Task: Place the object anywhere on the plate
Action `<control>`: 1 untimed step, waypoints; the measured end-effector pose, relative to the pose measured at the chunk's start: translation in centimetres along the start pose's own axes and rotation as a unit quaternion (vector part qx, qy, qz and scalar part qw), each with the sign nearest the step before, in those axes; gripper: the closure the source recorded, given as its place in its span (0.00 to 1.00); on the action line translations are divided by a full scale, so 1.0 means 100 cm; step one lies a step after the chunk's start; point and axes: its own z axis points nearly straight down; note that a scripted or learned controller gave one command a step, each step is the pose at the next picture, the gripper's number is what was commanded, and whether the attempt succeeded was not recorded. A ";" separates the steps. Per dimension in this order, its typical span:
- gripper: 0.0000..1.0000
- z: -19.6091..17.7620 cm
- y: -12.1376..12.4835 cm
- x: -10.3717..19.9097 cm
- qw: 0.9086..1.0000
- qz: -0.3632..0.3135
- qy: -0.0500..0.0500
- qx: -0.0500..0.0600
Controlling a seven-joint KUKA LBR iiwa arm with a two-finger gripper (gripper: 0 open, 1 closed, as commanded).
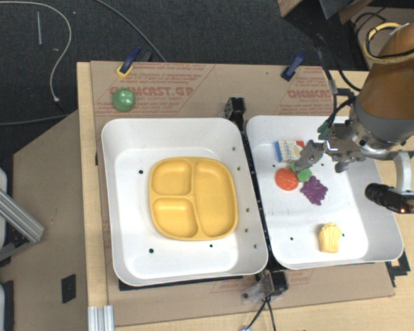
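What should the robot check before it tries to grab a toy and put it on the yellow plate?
1. Yellow plate sits flat in the left bin: ok.
2. Toys lie in the right bin: ok.
3. Hand is over the toy pile: ok.
4. Hand is holding a toy: cannot tell.
5. Orange toy, green toy and purple grapes have room between them: not ok, they are crowded.
6. Yellow toy lies apart: ok.

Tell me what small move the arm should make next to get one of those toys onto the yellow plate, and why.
Probably lower the claw a little onto the cluster beneath it. It hangs over the right bin, by the orange toy, a green piece and the purple grapes, and I see nothing gripped. The plate in the left bin holds nothing yet.
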 end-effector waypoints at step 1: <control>0.00 0.059 -0.009 0.001 1.000 0.000 0.000 0.003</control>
